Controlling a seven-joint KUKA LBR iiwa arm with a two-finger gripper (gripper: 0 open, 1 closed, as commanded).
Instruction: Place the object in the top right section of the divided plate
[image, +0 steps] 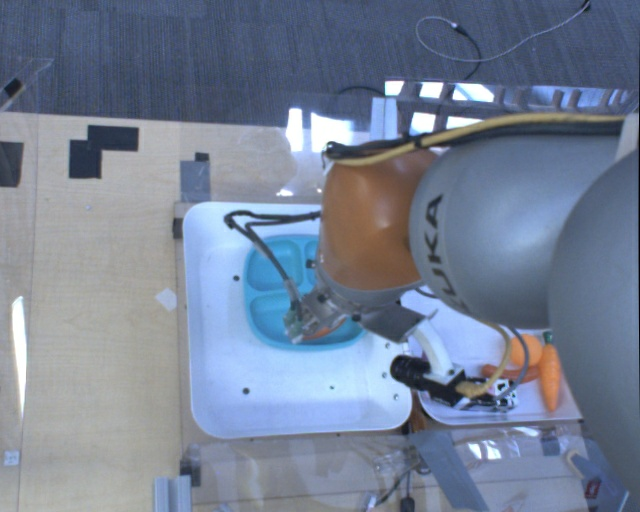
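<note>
A blue divided plate (262, 296) lies in the left white bin (225, 380), towards its upper right. My gripper (303, 322) hangs low over the plate's near right part, under the orange wrist band. A small reddish-orange bit (322, 336) peeks out just beneath it on the plate; I cannot tell what it is or whether it is held. The arm hides the plate's right side, including most of its top right section.
The right bin (500, 412) holds an orange carrot (550, 376) and another orange piece (517, 353) near its front right. The big grey arm covers most of that bin. A dark cable (255, 232) loops over the left bin's far edge.
</note>
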